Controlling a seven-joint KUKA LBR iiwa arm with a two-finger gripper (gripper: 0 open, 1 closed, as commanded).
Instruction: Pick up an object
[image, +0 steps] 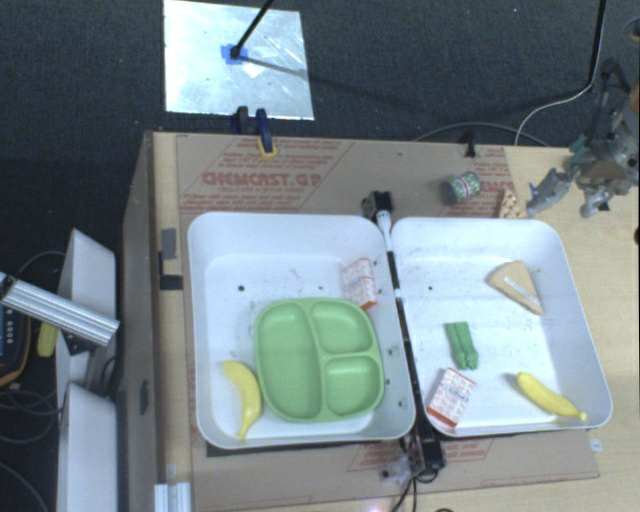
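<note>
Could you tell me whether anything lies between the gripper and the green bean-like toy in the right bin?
Nothing visible does. The gripper hangs beyond the right white bin's far right corner, outside it. The green bean-like toy lies alone on the bin floor. The tan wedge-shaped piece sits nearest that line, slightly to its side.

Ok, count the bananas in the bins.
2. One banana lies in the left bin, beside the green plate; the other banana lies in the right bin's near corner.
</note>
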